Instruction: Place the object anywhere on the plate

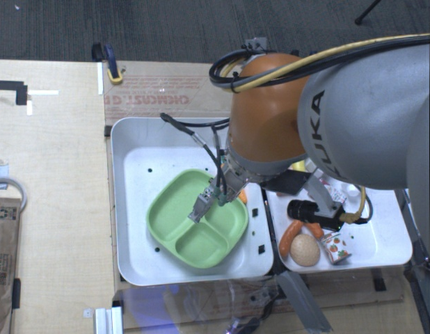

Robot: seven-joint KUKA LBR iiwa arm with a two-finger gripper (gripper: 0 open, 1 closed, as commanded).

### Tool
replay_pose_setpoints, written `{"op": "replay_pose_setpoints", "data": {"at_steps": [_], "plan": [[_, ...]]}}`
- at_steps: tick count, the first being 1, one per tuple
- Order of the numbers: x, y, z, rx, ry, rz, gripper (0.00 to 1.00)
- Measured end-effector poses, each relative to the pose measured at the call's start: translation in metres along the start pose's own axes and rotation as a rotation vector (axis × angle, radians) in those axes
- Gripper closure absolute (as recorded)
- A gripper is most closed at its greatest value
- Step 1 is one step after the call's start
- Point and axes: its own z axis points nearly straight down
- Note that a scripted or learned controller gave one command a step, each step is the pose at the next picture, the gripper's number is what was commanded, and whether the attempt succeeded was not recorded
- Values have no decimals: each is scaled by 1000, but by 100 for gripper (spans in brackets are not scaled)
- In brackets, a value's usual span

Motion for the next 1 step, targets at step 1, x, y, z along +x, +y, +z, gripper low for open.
{"op": "replay_pose_setpoints", "data": {"at_steps": [1], "plan": [[0,0,0,0,0,0,0]]}}
